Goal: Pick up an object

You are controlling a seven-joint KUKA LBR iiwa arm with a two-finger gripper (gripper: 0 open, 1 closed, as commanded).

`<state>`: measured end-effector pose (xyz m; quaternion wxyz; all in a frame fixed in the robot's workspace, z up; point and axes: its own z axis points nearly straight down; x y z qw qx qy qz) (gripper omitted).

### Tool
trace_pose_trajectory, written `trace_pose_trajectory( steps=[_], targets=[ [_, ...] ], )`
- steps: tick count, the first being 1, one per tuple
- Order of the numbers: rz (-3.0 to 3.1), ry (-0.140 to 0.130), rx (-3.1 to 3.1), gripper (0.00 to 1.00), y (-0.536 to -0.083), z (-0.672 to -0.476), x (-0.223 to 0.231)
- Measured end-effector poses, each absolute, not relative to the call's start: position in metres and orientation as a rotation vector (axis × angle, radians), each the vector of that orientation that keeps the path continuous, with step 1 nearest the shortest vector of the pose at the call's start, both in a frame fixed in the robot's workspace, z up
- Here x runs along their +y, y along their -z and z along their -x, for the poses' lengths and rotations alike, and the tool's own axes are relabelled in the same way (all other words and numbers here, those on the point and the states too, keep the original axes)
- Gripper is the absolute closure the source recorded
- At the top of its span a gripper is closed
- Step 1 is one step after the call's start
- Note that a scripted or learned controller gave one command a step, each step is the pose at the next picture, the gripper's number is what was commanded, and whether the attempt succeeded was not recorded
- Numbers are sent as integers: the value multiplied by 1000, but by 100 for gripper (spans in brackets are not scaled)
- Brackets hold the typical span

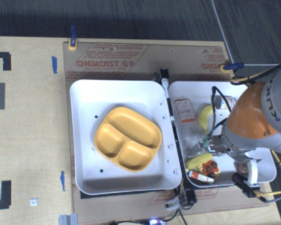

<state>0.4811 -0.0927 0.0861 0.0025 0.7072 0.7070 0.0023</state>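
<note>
The arm, with its orange band (248,114), reaches into the right bin (178,125) from the right. My gripper (207,147) is low over a pile of small objects near the bin's front. Beneath it lie a yellow banana-like piece (198,161), a small red and orange item (210,167) and a red-and-white tube (200,176). A yellow-green ball (205,116) sits just behind the gripper, partly hidden by cables. A white card with red print (184,110) lies at the bin's back left. I cannot make out anything held by the gripper.
The left bin (79,125) holds a yellow three-compartment tray (127,138) lying at a slant. Both bins rest on a cardboard sheet (107,60) on the wooden bench. A black clamp (164,75) sits between the bins at the back.
</note>
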Motion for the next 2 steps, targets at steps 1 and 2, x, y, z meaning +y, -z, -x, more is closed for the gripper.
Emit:
trace_pose_trajectory(
  steps=[1, 2],
  targets=[
    [-2218, -6, 2216, 0, -86, -481, -92],
    [-2218, -6, 2216, 0, -86, -481, -92]
  ],
)
